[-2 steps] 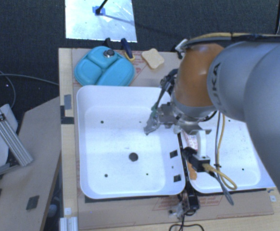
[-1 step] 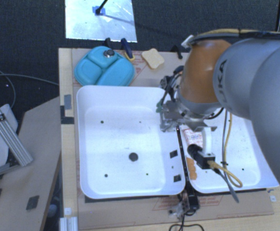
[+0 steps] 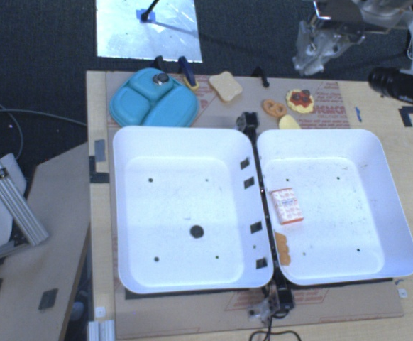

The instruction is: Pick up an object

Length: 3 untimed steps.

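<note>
A: Start with the big things. What's on the tabletop (image 3: pixel 100 190)?

B: Two shallow white bins side by side. The left bin (image 3: pixel 185 155) has a small dark disc (image 3: pixel 196 231) on its floor. The right bin (image 3: pixel 377 190) holds a small carton (image 3: pixel 287 206) with red print, lying flat near its left wall, and an orange crumbly bit (image 3: pixel 282 247) just below it, tight against that same wall.

A: And the arm?

B: It hangs at the top right, well above and behind the right bin, over the dark floor rather than the bins. The gripper (image 3: pixel 313 54) points downward with nothing between its fingers, but I can't tell whether it is wide or narrow; it is too blurred and partly cut off.

A: What sits behind the bins?

B: A blue divided plate (image 3: pixel 153 99), a toast slice (image 3: pixel 226 86), a pretzel (image 3: pixel 273 107), a small pizza toy (image 3: pixel 300 100) and a yellow piece (image 3: pixel 289 122) touching the right bin's back rim.

A: So what would it go for?

B: The carton looks the likeliest pick, I'd judge. Nothing has been grasped yet.

A: What could go wrong?

B: The carton lies close to the wall between the bins, so one finger may strike the rim or slope as it comes down and stop short. It lies flat and low, so the fingers might close above it or slide over its glossy face. The orange bit is worse: small and jammed at the wall. The disc is so flat it would likely slip out.
</note>
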Each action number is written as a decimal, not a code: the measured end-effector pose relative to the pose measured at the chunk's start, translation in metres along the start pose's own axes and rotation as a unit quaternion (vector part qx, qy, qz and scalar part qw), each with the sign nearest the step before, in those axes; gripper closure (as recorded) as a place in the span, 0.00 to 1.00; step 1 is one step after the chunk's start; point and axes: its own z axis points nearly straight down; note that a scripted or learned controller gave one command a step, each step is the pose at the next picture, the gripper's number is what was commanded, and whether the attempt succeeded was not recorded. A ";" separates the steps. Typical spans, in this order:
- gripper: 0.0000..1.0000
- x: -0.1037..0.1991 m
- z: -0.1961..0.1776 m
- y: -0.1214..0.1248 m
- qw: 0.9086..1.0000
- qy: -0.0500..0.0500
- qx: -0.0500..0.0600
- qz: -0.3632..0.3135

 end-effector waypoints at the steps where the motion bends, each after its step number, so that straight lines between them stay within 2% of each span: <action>1: 1.00 0.041 0.121 -0.023 1.000 -0.002 0.016 -0.001; 2: 1.00 0.072 0.259 -0.040 1.000 -0.002 0.017 -0.001; 3: 1.00 0.087 0.350 -0.035 1.000 -0.002 0.015 0.002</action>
